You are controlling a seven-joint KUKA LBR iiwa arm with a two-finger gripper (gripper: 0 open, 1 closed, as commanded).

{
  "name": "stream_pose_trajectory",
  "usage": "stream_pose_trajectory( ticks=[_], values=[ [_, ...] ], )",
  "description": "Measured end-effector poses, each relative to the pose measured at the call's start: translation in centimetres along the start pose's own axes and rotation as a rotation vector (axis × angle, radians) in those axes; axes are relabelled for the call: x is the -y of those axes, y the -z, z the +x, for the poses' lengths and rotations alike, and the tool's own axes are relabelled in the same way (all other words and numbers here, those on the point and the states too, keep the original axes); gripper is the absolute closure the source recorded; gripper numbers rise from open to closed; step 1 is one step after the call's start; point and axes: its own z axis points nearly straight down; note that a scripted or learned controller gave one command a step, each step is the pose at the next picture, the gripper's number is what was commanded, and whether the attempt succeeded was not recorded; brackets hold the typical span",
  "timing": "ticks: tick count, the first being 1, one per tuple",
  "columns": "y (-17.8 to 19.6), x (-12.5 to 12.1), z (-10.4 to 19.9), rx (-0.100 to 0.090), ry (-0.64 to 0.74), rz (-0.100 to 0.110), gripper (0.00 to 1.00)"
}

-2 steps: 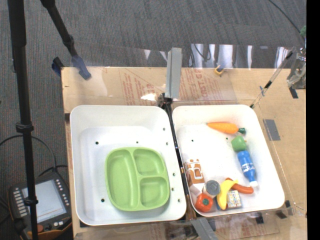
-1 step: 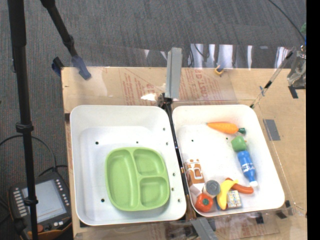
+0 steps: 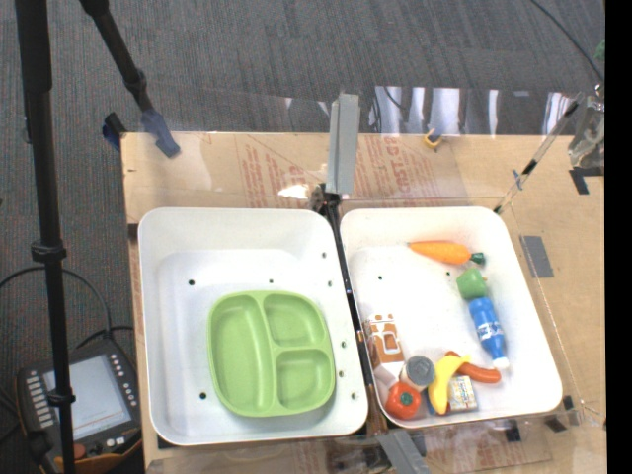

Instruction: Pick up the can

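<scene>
The can (image 3: 419, 371), seen from above as a small cylinder with a grey top, stands upright in the right bin (image 3: 395, 221), in the cluster of things at that bin's near left corner. It is touching or almost touching its neighbours: a brown-and-white carton (image 3: 383, 339) lies just to its far left, a red tomato (image 3: 403, 400) sits just on its near side, and a yellow banana (image 3: 441, 383) curves along its right. Just right of the banana are a small yellowish packet (image 3: 461, 394) and a red-orange pepper (image 3: 481, 371). A blue bottle (image 3: 486, 329) lies lengthwise farther back, running toward a green piece of toy produce (image 3: 472, 283), and an orange carrot (image 3: 441, 252) lies across the far part of the bin, well apart from the can. The left bin (image 3: 158, 265) holds a light green divided plate (image 3: 272, 352), lying flat near its middle. At the far right edge of the view, beyond the bench corner and well apart from both bins, a grey metal part that seems to be the gripper (image 3: 591, 134) hangs above the floor; whether it is released or clenched cannot be told from here, and nothing is seen held in it.
</scene>
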Motion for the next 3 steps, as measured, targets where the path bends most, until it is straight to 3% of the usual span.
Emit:
stream_pose_trajectory(
  ticks=[1,2,3],
  values=[
    [-7.6,6.2,-2.9,-0.003,0.067,-0.006,1.0],
    [-9.9,-2.2,1.7,-0.004,0.03,-0.006,1.0],
    [-7.7,-1.4,4.4,-0.005,-0.133,-0.008,1.0]
  ],
)
